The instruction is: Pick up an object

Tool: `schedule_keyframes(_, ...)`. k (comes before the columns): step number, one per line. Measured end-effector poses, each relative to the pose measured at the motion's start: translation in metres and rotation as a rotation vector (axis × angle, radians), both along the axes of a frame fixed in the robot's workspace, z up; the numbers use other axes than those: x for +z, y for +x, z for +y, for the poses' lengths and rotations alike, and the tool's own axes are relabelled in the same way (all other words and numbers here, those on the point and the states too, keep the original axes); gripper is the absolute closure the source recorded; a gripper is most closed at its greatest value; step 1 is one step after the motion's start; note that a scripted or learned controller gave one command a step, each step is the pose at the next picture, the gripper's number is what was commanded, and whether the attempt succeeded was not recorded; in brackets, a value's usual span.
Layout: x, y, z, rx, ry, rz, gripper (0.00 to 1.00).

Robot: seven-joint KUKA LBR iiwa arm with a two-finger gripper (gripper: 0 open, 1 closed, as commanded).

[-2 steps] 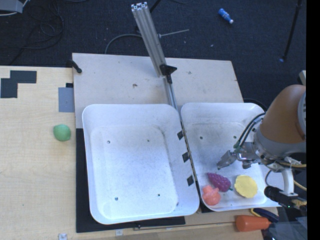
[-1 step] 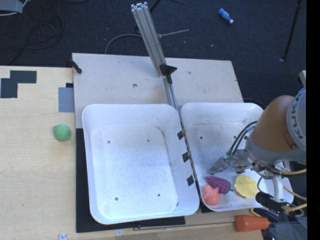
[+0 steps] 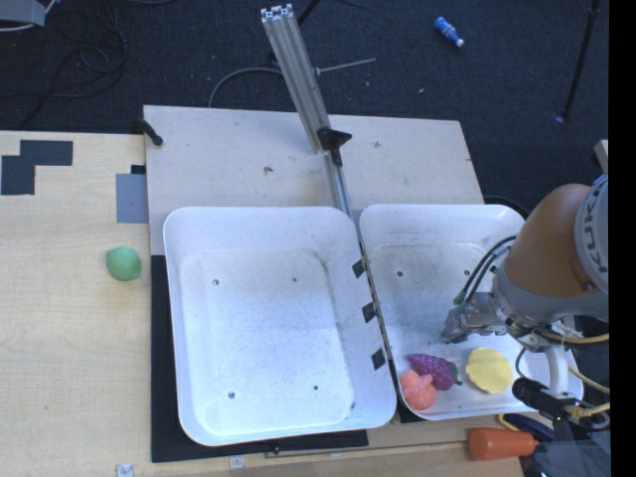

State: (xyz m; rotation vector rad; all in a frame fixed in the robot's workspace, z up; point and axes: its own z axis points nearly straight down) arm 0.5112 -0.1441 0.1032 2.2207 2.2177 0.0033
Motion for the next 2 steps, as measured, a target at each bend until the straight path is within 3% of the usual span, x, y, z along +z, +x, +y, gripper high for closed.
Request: schedule_keyframes(2, 0.122, 0.010, 0.001, 0.001, 0.000, 0.000, 1.00)
